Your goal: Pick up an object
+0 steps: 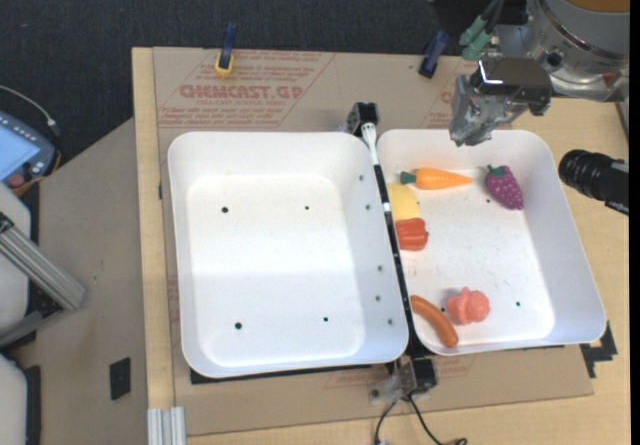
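Toy foods lay in the right bin (560, 263): a glossy carrot (437, 177), knobbly purple grapes (505, 186), a red pepper (411, 233). Above its far rim hung the gripper (470, 136), nothing seen between its fingers; whether they were parted, I couldn't tell.

Both bins, the left bin (270, 263) and the right bin (560, 263), look like smooth, faintly glossy white plastic. Inside the right one, the carrot (440, 177) at 12 o'clock, grapes (505, 187) at 1 and sausage (434, 321) at 7 have a moulded plastic sheen. The board (300, 83) beneath is matt brown cardboard. The gripper (476, 123) appears dull grey metal
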Controlling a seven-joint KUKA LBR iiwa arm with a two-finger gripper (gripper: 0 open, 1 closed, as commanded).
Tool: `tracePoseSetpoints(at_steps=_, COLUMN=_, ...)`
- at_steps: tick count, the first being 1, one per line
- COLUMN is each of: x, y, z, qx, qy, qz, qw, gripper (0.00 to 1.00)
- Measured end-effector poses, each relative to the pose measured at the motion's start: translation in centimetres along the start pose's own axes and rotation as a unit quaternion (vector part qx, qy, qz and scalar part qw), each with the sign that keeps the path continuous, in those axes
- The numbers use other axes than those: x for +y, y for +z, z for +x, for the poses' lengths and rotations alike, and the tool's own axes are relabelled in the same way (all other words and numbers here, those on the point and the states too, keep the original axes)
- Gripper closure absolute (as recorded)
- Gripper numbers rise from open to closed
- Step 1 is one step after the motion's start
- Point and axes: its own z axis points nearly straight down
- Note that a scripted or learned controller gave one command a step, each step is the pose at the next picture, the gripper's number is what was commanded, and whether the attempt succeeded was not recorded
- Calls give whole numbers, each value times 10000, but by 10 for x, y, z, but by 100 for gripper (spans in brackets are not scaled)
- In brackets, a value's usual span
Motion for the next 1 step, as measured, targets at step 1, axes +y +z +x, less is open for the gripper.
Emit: tracePoseSetpoints(at_steps=1, x=-2, y=18, z=20, qx=1, qy=-6, qz=39, qw=10000, gripper=100)
